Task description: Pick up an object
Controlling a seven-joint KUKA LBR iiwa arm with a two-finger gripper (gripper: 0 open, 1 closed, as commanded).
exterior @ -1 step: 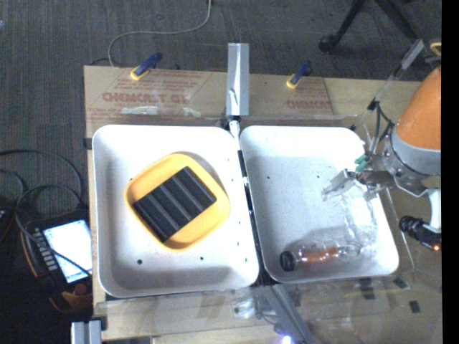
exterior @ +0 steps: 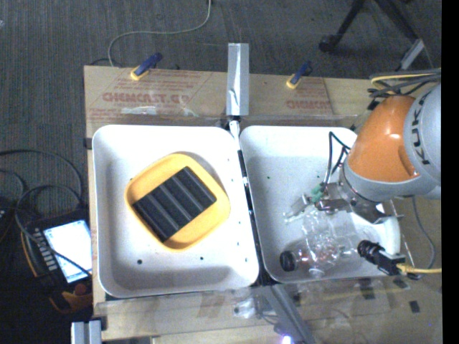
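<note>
At the near edge the bench [exterior: 215, 303] shows a strip of pale wood with metal brackets, and on the dark carpet to its left lies a small lit screen [exterior: 68, 248] among black cables. On the bench sit the two white bins, side by side and touching along a shared rim. In the right bin [exterior: 276, 185], near its front wall, lies a clear plastic bottle [exterior: 319, 246] on its side — crinkled and see-through, with a dark cap pointing toward the divider. The arm [exterior: 391, 153], grey with an orange band, hangs over that bin's right half, and the gripper [exterior: 323, 201] sits low just behind the bottle; whether it has closed on anything cannot be told from this angle. The left bin [exterior: 111, 156] holds a yellow tray [exterior: 178, 201] with a black ribbed insert, turned at a slant. Beyond the bins lies a printed cardboard sheet [exterior: 150, 99] pinned by two blue-and-yellow clamps [exterior: 145, 66] — an upright metal post [exterior: 237, 77] between them. Farther off, carpet and chair legs [exterior: 358, 13].
</note>
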